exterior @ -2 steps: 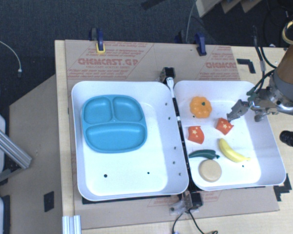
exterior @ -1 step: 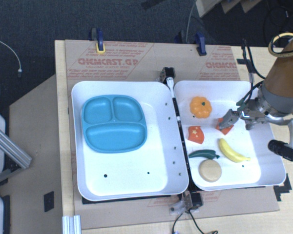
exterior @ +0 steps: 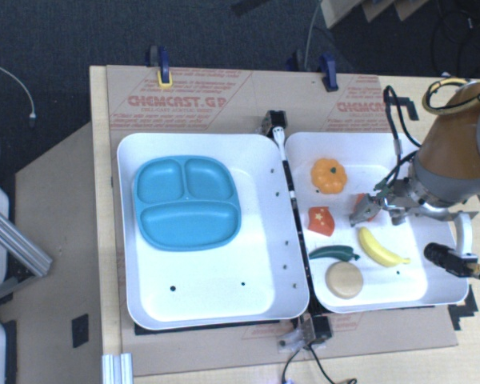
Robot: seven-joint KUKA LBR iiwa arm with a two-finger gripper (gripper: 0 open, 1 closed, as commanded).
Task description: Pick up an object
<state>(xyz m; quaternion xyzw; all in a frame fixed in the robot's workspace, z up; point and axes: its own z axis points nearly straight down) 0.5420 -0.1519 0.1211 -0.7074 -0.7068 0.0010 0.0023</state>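
Observation:
The right bin (exterior: 408, 294) holds an orange pumpkin-shaped fruit (exterior: 329, 176), a red strawberry-like piece (exterior: 322, 221), a yellow banana (exterior: 382, 248), a dark green pepper (exterior: 334, 253) and a tan round bun (exterior: 345, 279). My gripper (exterior: 368, 209) hangs low over the bin's middle, just above the banana's upper end and right of the red piece. I see nothing between its fingers.
The left bin (exterior: 208, 294) holds a blue divided plate (exterior: 189, 202). A black divider with cable runs between the bins (exterior: 292, 206). The arm's orange band and grey wrist (exterior: 452, 154) cover the right bin's far right side. Blue clamps (exterior: 162, 64) sit on the bench's back edge.

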